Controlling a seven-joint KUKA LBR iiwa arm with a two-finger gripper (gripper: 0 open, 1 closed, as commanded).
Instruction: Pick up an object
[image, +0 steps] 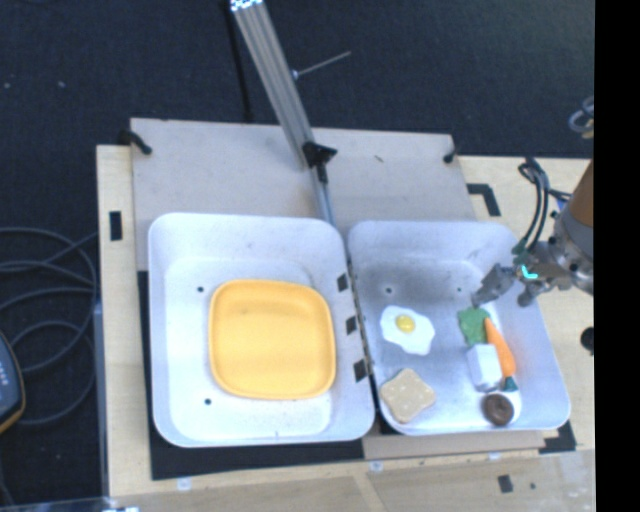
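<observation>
Plate (271, 338) in left bin (160, 300); egg (406, 329) – right bin (440, 245).

From my feed, light falls evenly from above, bright on the two white bins (250, 235), which wash out slightly. Shadows are soft and short. The floor toward nine and twelve o'clock stays dark. The whole picture is mildly soft and grainy.

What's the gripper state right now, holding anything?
Gripper: over the upper right of the right bin, above the carrot; nothing seen between its fingers; open or closed cannot be told.
</observation>
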